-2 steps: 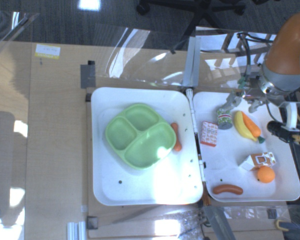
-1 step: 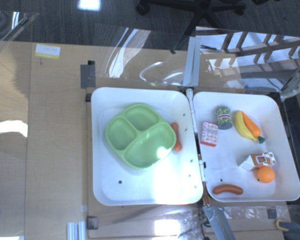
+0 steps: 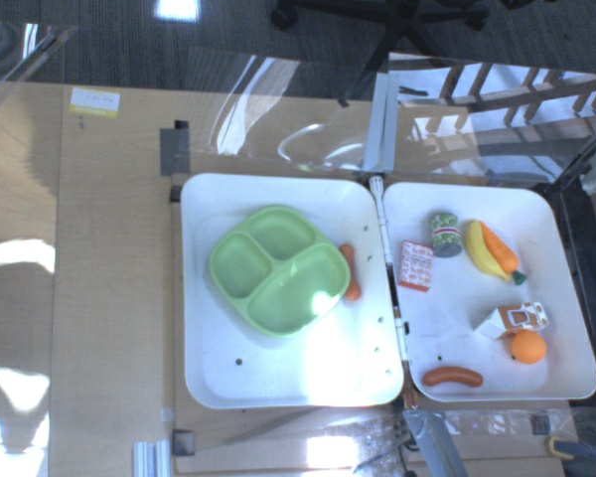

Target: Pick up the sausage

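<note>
- The sausage (image 3: 452, 376) is seen lying flat in the right bin (image 3: 568, 296), near that bin's front rim and towards its left corner, clear of the other items.
- An orange (image 3: 527, 347) is placed to the right of the sausage and further back, touching a small carton (image 3: 521, 317).
- A banana (image 3: 485, 251) and a carrot (image 3: 500, 249) are laid side by side towards the back, with a small can (image 3: 444, 234) just to their left and a red-and-white packet (image 3: 415, 265) below the can.
- In the left bin (image 3: 194, 296), a green divided plate (image 3: 278, 281) is set, with a small orange-red piece (image 3: 350, 271) against its right edge.
- Both bins are carried by the wooden surface (image 3: 99, 266).
- The state of the jaws cannot be told.
</note>
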Controlling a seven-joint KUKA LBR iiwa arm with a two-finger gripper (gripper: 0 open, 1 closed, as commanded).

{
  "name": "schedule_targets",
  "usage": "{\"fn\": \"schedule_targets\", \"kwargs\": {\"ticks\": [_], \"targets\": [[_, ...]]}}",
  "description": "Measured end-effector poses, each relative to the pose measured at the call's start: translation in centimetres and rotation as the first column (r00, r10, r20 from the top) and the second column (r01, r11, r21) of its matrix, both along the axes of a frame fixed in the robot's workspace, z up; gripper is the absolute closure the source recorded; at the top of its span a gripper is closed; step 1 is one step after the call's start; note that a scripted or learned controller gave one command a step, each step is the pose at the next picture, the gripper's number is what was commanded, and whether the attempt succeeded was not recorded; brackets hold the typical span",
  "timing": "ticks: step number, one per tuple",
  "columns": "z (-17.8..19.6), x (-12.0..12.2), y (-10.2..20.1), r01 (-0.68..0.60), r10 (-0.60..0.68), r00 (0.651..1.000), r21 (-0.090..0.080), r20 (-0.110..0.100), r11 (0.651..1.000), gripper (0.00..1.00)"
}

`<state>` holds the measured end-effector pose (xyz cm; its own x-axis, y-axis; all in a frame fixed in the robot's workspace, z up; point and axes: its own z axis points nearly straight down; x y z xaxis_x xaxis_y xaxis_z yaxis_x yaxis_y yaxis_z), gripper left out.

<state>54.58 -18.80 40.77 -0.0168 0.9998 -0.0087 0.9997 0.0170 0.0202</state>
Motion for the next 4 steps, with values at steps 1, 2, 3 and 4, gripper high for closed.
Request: {"fn": "schedule_targets", "kwargs": {"ticks": [1,2,3,4], "targets": [[0.0,0.0,0.0,0.0,0.0,1.0,0.0,0.0,1.0,0.0],[0.0,0.0,0.0,0.0,0.0,1.0,0.0,0.0,1.0,0.0],[1.2,0.2,0.0,-0.006,0.006,1.0,-0.004,0.01,1.0,1.0],[1.2,0.2,0.1,-0.006,0.006,1.0,-0.005,0.009,1.0,0.0]]}}
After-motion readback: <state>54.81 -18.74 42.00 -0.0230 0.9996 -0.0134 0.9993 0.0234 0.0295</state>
